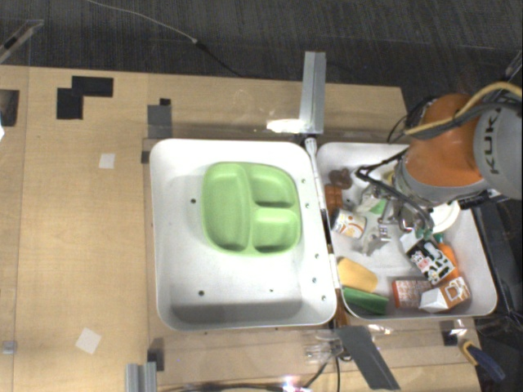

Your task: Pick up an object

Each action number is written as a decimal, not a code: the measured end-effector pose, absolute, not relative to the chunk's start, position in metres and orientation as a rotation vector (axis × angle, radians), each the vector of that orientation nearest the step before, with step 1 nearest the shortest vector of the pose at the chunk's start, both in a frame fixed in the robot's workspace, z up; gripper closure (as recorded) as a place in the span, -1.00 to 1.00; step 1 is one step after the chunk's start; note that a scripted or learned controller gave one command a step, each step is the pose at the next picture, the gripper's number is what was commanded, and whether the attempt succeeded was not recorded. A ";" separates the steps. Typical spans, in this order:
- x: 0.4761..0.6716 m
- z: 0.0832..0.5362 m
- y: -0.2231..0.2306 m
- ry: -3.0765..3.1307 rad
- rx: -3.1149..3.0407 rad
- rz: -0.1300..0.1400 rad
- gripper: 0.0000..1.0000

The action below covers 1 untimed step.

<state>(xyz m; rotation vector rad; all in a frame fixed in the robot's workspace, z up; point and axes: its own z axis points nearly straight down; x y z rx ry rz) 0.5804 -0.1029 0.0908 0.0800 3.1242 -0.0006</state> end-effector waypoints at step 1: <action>0.572 0.140 -0.151 3.109 0.363 -0.001 -1.00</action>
